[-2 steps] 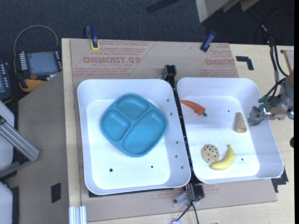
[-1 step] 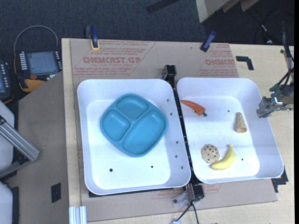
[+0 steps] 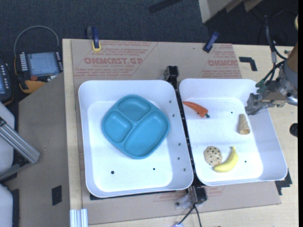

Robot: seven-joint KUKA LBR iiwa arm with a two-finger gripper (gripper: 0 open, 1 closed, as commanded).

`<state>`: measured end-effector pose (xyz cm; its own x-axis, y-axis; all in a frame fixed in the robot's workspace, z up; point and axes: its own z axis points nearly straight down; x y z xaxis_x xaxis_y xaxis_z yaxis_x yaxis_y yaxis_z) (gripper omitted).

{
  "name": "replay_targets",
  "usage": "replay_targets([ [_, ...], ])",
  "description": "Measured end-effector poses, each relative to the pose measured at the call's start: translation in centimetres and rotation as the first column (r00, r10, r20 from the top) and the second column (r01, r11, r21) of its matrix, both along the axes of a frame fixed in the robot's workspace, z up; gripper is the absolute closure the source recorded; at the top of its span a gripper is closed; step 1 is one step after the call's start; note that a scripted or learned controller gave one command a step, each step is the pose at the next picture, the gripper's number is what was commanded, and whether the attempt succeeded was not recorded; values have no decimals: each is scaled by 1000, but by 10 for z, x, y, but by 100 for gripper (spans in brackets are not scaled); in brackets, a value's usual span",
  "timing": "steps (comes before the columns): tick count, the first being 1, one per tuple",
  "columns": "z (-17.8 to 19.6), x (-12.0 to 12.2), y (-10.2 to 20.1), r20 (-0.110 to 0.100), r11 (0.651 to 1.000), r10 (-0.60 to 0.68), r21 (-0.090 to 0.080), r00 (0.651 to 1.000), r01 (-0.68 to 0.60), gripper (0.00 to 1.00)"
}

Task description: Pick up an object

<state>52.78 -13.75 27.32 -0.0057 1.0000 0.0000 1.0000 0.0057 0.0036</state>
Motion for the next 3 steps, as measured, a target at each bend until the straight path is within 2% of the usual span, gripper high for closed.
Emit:
replay_targets([
  [2, -12, 35, 82, -2, 1000, -1, 0, 1000, 1, 100],
  [3, -27, 56, 135, -2, 1000, 0, 1, 1000, 0, 100],
])
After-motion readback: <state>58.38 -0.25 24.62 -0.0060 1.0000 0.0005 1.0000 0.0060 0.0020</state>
